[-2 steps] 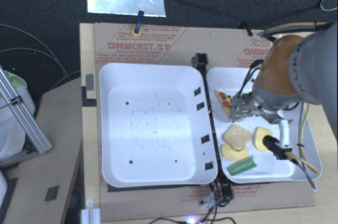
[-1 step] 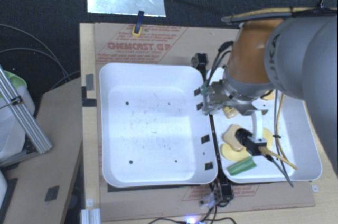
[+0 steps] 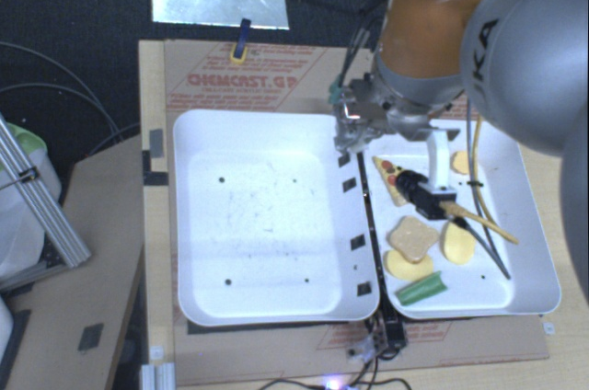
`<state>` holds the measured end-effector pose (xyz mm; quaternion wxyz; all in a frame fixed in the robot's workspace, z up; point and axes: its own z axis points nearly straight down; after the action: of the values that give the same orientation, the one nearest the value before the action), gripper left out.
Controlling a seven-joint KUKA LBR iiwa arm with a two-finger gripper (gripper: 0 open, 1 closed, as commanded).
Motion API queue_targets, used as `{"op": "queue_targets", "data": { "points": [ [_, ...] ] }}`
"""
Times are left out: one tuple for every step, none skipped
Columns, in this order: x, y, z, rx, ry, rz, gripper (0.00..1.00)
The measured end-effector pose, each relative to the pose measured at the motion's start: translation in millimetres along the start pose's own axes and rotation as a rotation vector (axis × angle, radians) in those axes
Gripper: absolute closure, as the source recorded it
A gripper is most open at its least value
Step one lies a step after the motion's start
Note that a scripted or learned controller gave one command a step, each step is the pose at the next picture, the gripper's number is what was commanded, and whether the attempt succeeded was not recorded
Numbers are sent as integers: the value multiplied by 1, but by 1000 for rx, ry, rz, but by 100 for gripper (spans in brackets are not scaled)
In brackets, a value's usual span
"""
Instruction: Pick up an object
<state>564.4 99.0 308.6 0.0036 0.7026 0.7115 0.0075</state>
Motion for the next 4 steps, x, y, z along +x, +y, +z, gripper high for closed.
{"op": "queue_targets", "data": {
  "points": [
    [-8,-81,22,20,-5,12,100],
    [-23,-75,-91,1,-3,9,100],
    [-59,-24,-11,19,-8,15,100],
    [-78,-73,8,18,-5,14,100]
  ]
}}
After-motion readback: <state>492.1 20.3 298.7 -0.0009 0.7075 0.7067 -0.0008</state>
